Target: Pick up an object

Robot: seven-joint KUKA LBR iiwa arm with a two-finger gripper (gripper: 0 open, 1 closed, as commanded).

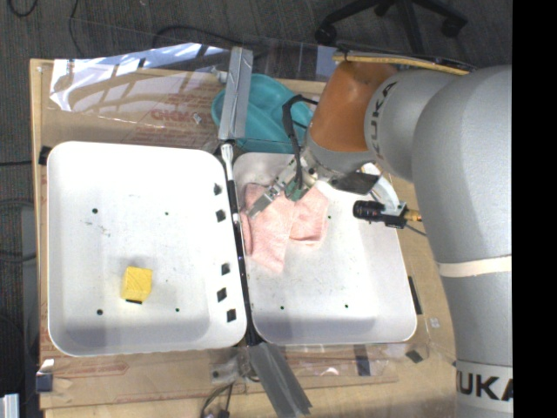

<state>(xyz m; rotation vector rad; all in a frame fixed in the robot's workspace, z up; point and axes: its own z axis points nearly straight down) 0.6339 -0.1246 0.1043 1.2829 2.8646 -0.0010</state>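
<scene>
A crumpled pink cloth [277, 222] lies in the upper left part of the right bin [348, 312]. A small yellow block [137, 284] rests in the lower part of the left bin [104, 181]. My gripper [283, 190] reaches down from the orange-banded wrist [344, 103] to the top edge of the pink cloth, its tips at or just above the fabric. Something small and green [298, 192] shows beside the fingers.
A teal object [261, 111] lies beyond the bins' far edge, beside clear plastic sheeting [130, 81]. A metal divider [233, 225] runs between the bins. The grey arm [452, 190] covers the right side of the right bin.
</scene>
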